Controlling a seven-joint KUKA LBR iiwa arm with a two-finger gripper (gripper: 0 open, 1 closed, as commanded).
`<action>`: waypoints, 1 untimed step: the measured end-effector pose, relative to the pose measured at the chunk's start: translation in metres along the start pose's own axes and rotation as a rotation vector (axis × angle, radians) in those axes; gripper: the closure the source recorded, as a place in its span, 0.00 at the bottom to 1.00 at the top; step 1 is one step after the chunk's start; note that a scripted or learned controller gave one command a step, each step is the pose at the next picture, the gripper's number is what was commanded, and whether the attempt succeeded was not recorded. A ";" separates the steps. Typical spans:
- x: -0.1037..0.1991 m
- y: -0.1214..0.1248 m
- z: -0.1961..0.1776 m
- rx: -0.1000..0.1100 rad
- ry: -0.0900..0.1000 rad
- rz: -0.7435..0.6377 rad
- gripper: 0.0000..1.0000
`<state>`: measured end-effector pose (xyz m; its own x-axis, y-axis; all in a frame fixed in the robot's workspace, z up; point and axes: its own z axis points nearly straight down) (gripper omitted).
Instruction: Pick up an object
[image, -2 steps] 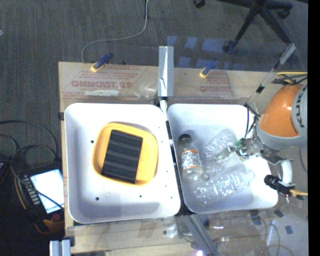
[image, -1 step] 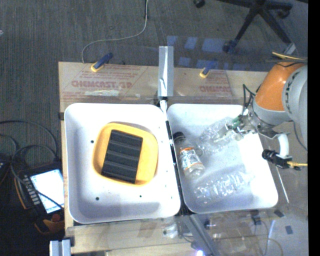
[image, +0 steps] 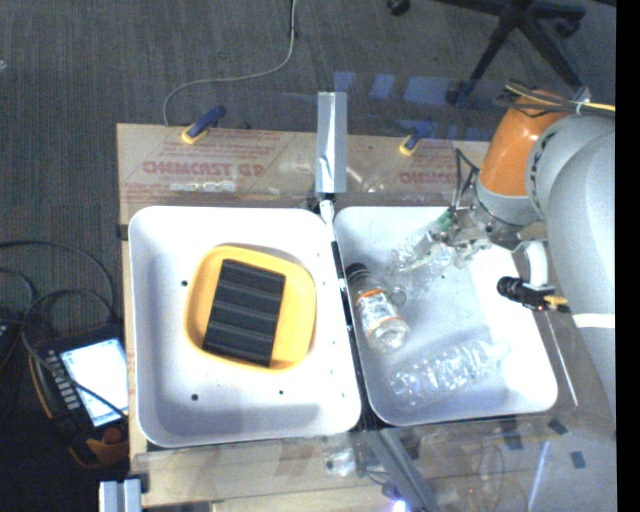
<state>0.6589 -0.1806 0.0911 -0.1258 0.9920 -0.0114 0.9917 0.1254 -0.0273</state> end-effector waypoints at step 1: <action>-0.011 0.005 0.001 -0.008 0.010 0.016 0.00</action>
<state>0.6648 -0.1910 0.0900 -0.1097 0.9940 -0.0018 0.9938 0.1096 -0.0189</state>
